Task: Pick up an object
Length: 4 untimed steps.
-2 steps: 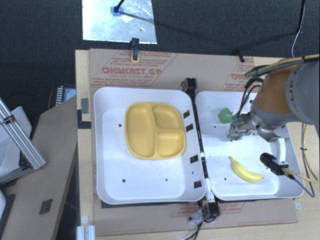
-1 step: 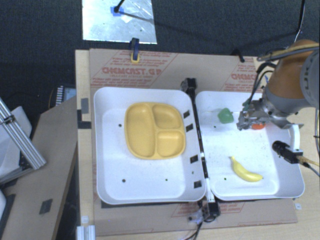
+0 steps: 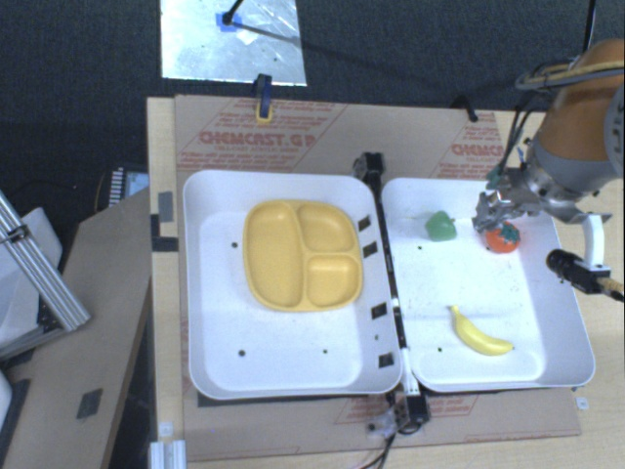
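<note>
Camera view | jaws (image 3: 495, 225) state unclear | over small red-orange object (image 3: 504, 239), right bin (image 3: 547, 364)

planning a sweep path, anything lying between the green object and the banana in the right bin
Nothing. In the camera view, only bare white bin floor lies between the green object and the banana.

Glossy plastic yellow tray (image 3: 301, 255) in smooth white bin (image 3: 210, 360); creased shiny foil sheet (image 3: 232, 27) behind
</note>
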Each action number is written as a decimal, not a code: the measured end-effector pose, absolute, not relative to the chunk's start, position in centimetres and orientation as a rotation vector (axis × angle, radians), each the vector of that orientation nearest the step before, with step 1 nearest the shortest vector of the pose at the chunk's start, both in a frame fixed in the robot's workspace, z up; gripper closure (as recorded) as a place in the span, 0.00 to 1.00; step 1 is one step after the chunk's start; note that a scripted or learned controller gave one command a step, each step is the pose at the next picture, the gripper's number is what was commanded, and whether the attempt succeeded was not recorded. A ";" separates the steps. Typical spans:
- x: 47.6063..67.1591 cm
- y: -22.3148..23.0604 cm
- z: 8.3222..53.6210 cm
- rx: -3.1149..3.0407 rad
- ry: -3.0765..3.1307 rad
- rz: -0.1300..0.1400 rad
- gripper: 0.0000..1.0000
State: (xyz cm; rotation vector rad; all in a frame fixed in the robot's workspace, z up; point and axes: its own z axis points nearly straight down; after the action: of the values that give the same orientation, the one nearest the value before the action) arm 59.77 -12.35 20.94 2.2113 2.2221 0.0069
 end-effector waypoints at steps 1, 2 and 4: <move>59.9 -12.4 26.1 2.211 2.223 0.007 1.00; 59.1 -7.5 24.6 2.212 2.232 0.003 1.00; 56.7 4.2 24.0 2.211 2.235 0.003 1.00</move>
State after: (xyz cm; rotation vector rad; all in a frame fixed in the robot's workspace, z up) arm 56.75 4.24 23.98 2.2105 2.2347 0.0033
